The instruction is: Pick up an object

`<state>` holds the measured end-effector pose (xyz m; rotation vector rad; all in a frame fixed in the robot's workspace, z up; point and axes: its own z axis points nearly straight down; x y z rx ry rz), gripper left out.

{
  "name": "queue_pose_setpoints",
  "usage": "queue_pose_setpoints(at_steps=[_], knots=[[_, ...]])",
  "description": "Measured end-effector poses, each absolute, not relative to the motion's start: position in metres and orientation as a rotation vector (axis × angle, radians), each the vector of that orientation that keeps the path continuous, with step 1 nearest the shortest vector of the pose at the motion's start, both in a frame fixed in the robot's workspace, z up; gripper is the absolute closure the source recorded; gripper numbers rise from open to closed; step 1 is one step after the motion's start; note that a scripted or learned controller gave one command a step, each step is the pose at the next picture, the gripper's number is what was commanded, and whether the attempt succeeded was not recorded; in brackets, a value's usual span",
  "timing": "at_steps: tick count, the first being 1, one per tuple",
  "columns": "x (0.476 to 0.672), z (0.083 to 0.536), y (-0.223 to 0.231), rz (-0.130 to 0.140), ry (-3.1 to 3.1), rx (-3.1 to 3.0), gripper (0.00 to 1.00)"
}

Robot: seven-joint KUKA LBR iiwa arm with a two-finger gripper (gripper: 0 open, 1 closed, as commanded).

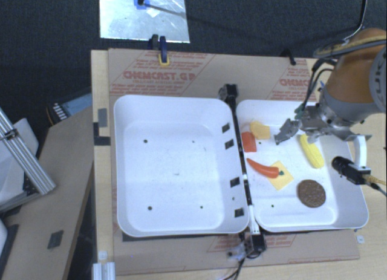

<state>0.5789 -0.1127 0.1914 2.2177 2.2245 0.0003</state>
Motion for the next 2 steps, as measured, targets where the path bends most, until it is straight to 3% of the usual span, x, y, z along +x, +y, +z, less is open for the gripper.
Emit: queue_pose_setpoints(at_steps=[1,2], knots=[[0.566,0.216,-0.181,0.000,2.213,2.223,0.00],[0.544,0.381,-0.209,0.011,2.207,2.210,0.00]])
